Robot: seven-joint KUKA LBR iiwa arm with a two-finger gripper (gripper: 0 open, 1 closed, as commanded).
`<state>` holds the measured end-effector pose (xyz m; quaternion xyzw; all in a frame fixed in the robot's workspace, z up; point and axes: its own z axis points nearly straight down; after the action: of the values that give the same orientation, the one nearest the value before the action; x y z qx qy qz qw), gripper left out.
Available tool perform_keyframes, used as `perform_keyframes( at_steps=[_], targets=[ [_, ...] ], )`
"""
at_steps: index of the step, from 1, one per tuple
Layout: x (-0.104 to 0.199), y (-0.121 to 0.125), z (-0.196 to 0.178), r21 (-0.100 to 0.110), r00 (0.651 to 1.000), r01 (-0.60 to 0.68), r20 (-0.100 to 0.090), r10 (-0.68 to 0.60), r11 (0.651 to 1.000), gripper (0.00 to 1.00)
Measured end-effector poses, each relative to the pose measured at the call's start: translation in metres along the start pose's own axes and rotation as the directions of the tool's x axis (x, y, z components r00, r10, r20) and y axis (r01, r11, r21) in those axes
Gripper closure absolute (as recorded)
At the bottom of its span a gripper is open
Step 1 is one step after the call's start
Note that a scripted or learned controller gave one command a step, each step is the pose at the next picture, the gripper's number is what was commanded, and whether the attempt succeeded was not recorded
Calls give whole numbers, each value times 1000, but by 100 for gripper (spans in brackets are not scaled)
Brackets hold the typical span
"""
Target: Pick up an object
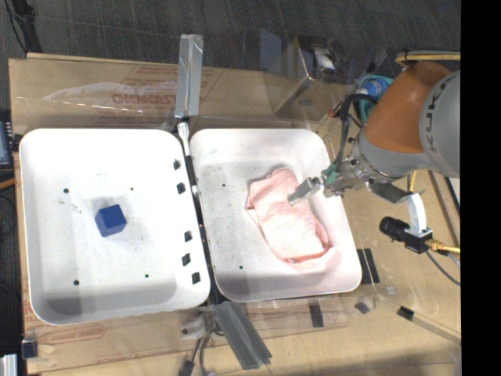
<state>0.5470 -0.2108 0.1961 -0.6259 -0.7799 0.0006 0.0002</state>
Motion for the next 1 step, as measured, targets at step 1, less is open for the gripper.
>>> perform_keyframes(
  at_steps=[1],
  targets=[
    [10, -38, 18, 2, 995, 96, -2, -96, 995, 0]
  ],
)
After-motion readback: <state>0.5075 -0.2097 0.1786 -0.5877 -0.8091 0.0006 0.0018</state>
